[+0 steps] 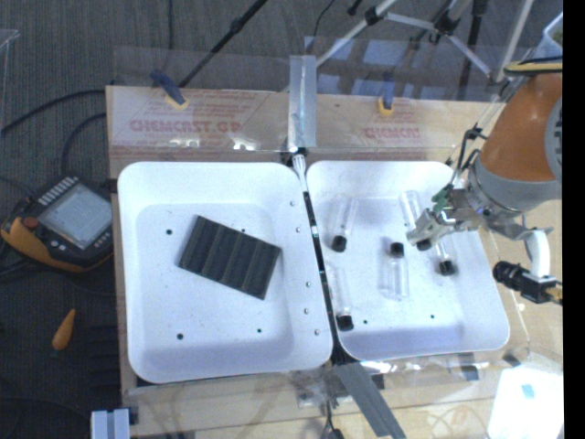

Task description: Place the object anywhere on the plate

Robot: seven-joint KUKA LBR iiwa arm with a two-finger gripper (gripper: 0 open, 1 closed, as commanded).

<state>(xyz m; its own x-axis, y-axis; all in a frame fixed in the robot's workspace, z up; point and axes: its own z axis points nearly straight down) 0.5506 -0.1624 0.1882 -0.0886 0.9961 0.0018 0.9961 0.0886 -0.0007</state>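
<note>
Claw (428,230): pale metal, low over the middle of the right bin (475,337), aimed left and slightly near. Released or clenched: cannot tell at this angle and blur. Nothing seen gripped.

Arm (521,144): enters from the right and slopes down to the wrist. Broad orange band above a grey collar, with a black fitting jutting out on the near side.

Vials (395,273): several clear, slim cylinders with black caps, lying flat on the right bin floor. One just far of the claw, partly masked by it. One left-near of the claw, cap pointing far. One by the left wall. One against the near-left corner. Loose black cap or short vial just near of the claw; cannot tell which.

Both bins: shallow, white, matte, rounded corners, speckled with small dark dots, touching along a dark seam.

Plate (228,256): dark, flat, ribbed rectangle, skewed, lying mid-floor in the left bin (155,337), well apart from every vial.

Pendant (69,222): grey screen, orange casing, on dark carpet left of the bench.
</note>
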